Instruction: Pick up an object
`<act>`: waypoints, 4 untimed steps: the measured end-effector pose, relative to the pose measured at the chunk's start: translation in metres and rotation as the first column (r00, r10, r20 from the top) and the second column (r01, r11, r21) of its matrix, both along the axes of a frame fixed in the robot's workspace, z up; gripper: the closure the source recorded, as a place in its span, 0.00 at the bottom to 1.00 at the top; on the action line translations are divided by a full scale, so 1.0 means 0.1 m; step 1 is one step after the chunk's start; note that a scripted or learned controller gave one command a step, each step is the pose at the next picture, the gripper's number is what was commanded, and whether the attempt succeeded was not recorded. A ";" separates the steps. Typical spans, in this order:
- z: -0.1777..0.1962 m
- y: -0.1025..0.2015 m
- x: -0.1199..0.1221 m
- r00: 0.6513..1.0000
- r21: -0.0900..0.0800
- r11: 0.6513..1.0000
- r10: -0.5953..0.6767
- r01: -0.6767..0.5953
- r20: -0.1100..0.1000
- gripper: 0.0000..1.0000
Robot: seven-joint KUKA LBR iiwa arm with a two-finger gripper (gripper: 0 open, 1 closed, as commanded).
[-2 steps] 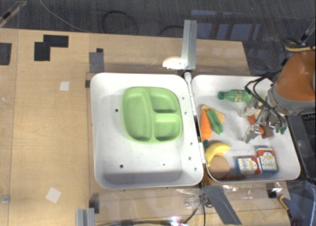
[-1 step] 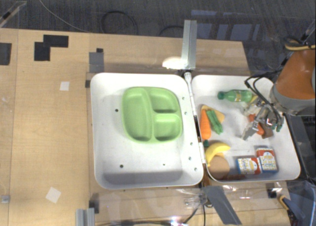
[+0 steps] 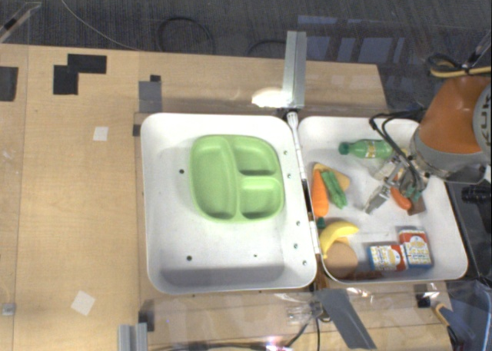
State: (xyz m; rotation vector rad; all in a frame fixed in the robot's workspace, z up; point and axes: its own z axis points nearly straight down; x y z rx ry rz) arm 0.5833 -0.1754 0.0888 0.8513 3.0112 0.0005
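Over the right bin, the gripper is hanging with fingers spread, gripping nothing. An orange piece is lying just beside them, a bottle farther off. Centring over one object before closing should be helping.

Two bins side by side — in the left bin, a divided tray. In the right bin: bottle at the back, carrot near the left wall, banana below it, two cartons in front — gripper above the middle.
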 end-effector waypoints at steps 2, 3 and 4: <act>0.01 0.27 -0.28 1.000 -0.001 1.000 -0.020 0.020 0.003 0.00; 0.01 0.35 -0.53 0.999 -0.001 0.999 -0.040 0.040 0.004 0.00; 0.01 0.91 -0.16 0.997 0.001 0.997 0.075 -0.075 0.003 0.00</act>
